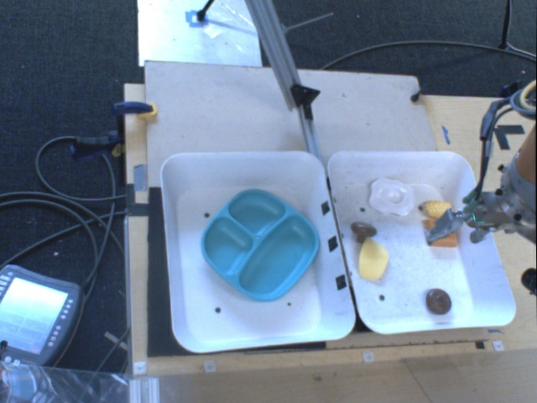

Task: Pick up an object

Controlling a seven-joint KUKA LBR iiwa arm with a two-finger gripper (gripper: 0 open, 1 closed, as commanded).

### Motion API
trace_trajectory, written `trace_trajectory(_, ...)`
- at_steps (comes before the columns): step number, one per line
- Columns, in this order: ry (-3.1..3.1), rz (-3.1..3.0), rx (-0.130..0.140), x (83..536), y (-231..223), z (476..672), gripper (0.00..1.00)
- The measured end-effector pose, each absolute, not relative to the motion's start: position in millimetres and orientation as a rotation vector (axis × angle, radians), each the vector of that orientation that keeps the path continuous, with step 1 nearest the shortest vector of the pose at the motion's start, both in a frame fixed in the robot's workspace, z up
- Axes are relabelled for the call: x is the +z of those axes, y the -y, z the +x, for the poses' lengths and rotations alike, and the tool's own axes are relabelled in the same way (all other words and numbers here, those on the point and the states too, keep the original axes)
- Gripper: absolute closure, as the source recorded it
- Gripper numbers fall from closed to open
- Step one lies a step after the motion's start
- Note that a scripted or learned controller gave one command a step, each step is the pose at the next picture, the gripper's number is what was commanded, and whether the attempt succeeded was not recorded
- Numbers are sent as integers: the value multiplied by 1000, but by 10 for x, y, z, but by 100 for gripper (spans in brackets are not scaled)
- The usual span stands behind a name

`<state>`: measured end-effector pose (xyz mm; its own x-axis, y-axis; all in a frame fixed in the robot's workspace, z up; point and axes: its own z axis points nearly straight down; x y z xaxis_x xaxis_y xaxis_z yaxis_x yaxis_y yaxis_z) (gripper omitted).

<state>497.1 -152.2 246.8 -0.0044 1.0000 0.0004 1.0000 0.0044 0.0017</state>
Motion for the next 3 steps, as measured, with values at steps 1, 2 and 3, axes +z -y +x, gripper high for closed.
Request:
trace_trajectory(1, -2224, 2217, 3, 2469, 1521, 4972, 0)
trace_trajectory(2, -2225, 2223, -2, 1895, 1427, 4954, 0)
trace_trajectory(3, -2224, 2223, -2, 1465, 1470, 4957, 0)
